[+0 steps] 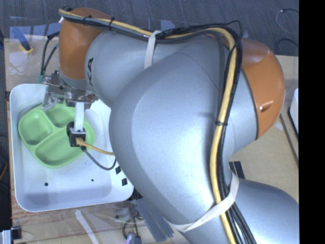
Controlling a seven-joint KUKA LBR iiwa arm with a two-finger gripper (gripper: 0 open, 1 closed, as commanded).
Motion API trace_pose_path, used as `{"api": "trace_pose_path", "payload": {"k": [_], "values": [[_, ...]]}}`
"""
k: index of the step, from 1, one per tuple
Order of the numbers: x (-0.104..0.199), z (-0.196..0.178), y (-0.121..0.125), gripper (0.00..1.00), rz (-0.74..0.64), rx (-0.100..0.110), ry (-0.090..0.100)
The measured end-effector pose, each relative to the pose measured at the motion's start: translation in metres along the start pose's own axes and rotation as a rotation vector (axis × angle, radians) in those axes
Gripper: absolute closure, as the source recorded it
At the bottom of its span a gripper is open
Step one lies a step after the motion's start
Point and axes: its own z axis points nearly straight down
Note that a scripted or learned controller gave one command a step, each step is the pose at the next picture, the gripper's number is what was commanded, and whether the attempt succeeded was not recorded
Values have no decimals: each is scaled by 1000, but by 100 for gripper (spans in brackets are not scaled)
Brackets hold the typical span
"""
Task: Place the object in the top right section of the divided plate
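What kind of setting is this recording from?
Most likely a robotics lab bench, not a kitchen: a large grey arm with taped-on cables hangs over a white bin holding a green divided plate, with blue-grey carpet behind.

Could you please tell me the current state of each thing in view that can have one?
divided plate: lying flat in the bin, visible sections hold nothing.
white bin: holds the plate.
gripper: over the plate's upper right part.
arm: stretched across the bench, covering much of it.
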Motion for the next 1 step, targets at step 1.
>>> {"api": "trace_pose_path", "payload": {"k": [1], "values": [[-21,-17,-87,0,-74,-2,0]]}}
